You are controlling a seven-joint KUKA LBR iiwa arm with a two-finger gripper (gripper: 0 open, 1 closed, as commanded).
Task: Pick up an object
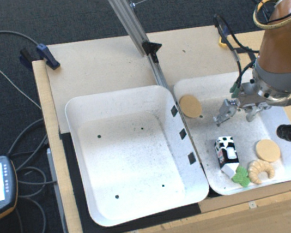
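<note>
The arm is seen reaching in from the right, its orange band above the wrist, with the tool [237, 110] hung low over the right bin [202, 90]. Its fingers appear spread with nothing between them, though the angle makes this uncertain. A tan disc [191, 106] lies just left of the tool; a black-and-white carton [226, 151], a second disc [267, 150], a croissant [261, 170] and a green piece [240, 176] lie below it.

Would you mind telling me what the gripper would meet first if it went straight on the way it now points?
Probably the bare floor of the right bin beneath the gripper; depth is unclear from above.
</note>
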